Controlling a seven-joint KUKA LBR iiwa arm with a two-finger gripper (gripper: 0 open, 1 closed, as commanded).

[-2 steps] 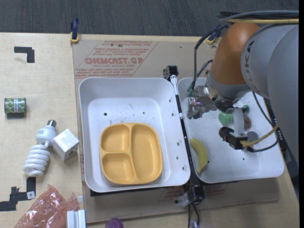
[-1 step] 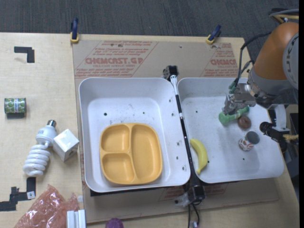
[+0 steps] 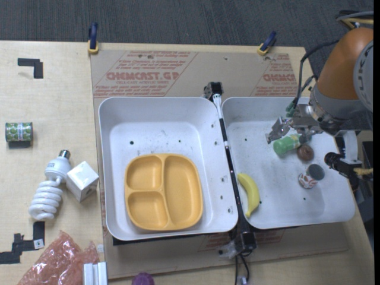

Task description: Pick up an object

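In the right bin lie a yellow banana near the left wall, a green object toward the back, a brown ball just right of it, and a small white and grey item further front. My gripper hangs low over the back of this bin, directly behind and above the green object. I cannot tell if it touches the green object. The grey arm with its orange band comes in from the right.
The left bin holds a yellow divided plate. Left of the bins on the bench lie a spiral light bulb, a white cube, a small green can and a red mesh bag. A black divider separates the bins.
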